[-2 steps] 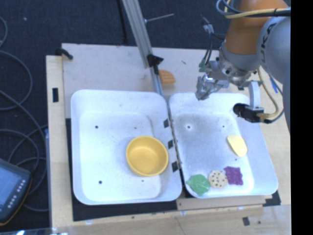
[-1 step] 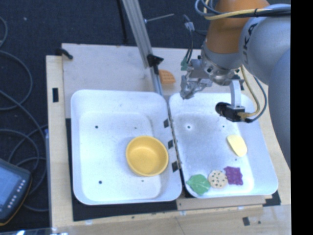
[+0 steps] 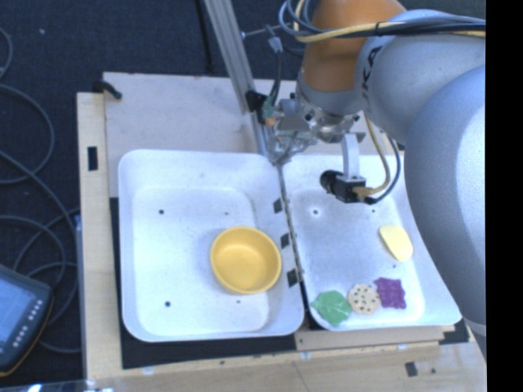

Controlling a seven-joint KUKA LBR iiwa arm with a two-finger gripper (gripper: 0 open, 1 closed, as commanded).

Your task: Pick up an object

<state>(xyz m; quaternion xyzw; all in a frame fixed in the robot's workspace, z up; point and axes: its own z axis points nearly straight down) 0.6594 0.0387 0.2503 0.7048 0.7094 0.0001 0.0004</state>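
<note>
**Gripper poised high at the bins' divide, nothing yet picked**

Nearest the camera, along the front edge of the right bin, three small items are lined up: a green piece, a round cookie just beside it, and a purple piece next to that. A little further back, near the right wall, a pale yellow piece is seen lying apart from the row. In the left bin, a yellow bowl is set upright near the inner wall. Both bins are carried by a light wooden surface.

Furthest back, the gripper is held above the rear end of the divide between the bins, with no item near it. Whether it is wide or narrow cannot be told; nothing is seen held.

The approach step is judged to be in hand, with no grasp made. For the next move, one item would have to be chosen, and the gripper brought forward and lowered over it; the bowl's rim or the lone yellow piece would seem the less crowded targets.
</note>
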